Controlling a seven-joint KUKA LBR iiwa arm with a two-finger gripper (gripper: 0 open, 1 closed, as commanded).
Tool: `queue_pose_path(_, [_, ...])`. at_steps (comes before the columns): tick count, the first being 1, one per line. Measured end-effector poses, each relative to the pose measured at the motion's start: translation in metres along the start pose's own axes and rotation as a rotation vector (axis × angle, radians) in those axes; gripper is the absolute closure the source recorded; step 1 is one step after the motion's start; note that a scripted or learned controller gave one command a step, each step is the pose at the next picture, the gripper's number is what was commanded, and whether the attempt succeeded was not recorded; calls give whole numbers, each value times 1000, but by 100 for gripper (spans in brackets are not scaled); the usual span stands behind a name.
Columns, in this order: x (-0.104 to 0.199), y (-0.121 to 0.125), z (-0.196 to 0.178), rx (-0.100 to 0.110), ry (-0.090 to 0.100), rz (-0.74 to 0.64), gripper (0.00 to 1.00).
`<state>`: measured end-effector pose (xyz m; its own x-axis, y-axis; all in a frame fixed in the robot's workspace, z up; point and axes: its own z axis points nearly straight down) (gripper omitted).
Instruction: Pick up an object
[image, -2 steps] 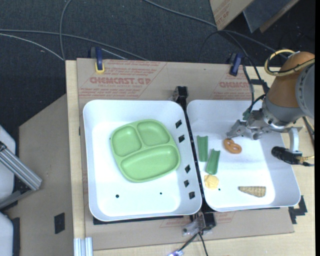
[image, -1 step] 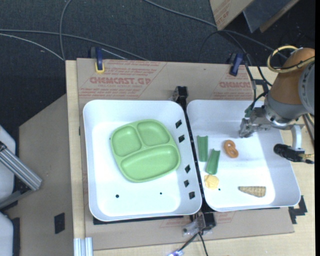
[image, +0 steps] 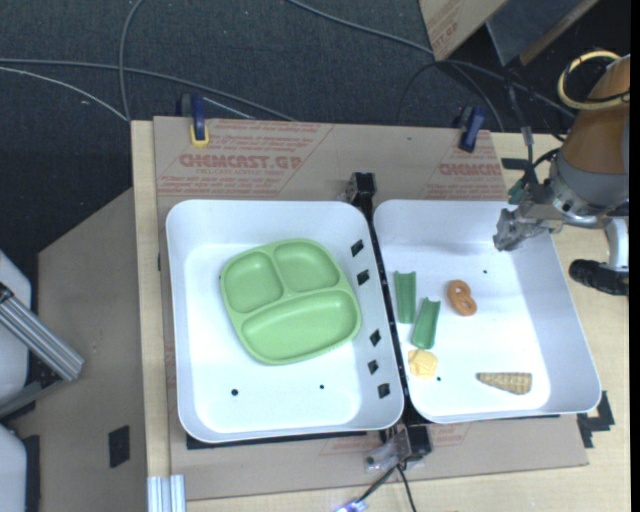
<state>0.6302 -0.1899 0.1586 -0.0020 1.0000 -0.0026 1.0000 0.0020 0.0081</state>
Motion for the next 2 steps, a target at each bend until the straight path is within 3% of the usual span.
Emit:
queue_pose_path(1, [0, 2, -55, 0, 0, 0, 100])
queue_pose_path(2, [49, -18, -69, 10, 5, -2, 100])
